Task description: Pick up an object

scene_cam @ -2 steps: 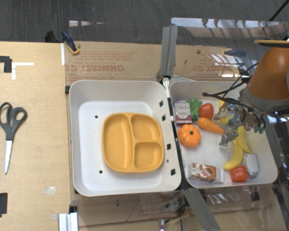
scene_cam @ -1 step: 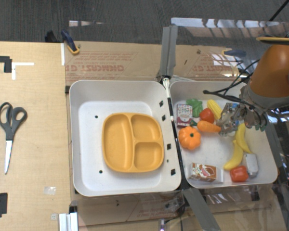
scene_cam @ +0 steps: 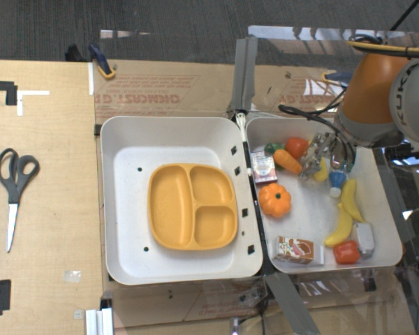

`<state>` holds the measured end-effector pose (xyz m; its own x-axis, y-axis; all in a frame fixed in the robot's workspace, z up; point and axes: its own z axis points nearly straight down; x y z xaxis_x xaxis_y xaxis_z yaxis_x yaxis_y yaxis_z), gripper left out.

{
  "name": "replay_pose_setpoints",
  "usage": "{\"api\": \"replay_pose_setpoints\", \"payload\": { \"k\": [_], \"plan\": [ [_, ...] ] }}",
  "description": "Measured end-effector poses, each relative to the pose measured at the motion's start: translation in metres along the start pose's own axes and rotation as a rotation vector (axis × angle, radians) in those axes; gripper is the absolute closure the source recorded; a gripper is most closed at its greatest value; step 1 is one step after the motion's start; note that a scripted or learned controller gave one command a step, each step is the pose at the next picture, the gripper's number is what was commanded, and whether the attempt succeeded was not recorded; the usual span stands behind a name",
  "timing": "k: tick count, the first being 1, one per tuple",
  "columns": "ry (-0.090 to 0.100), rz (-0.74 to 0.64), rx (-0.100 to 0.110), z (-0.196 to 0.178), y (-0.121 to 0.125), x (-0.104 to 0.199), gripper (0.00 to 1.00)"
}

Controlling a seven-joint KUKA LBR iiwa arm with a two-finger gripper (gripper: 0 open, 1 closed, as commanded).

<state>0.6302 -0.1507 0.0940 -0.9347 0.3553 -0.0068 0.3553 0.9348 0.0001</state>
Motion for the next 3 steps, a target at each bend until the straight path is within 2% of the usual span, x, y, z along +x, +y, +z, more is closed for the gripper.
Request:
{"api": "replay_pose_setpoints", "payload": {
  "k": [1,2,3],
  "plan": [
    [0.002,0.067,0.000,-0.162,0.007,0.016,1.00],
    [0.003,0.183,0.000,-0.188,0.083,0.013,1.00],
    [0.007,0.414,0.003,-0.168,0.170,0.066,1.00]
  ]
}}
